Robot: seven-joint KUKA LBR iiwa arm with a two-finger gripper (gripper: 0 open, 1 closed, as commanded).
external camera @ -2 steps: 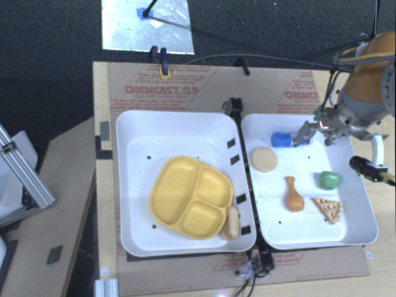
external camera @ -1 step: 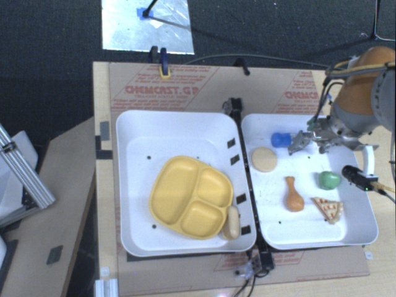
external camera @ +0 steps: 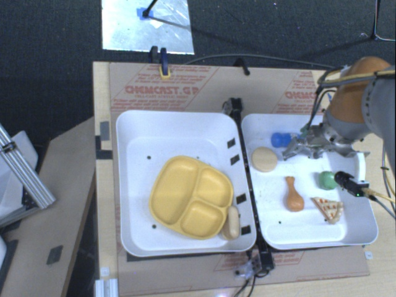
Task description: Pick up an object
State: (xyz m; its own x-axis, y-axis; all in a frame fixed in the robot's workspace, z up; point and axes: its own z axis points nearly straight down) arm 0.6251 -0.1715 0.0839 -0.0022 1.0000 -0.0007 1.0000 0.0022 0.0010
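from my seat, reading left to right: the left bin holds a yellow divided tray with a pale bread-roll-like piece touching its right edge. across the divider, the right bin carries the candidates: a tan round cookie-like disc near the left wall, a blue piece just behind it, an orange drumstick-shaped toy near the middle, a small green object, and a waffle-patterned wedge toward the front right. the gripper hangs low over the back of the right bin, just beside the blue piece, with the arm coming in from the right. how its grasp is set i cannot tell from here, and i see nothing clearly caught in it. i judge the blue piece to be the likely target. to do this well, i would centre over it, keep clear of the disc next door, descend straight, close firmly, then lift slowly to confirm the catch before moving off.
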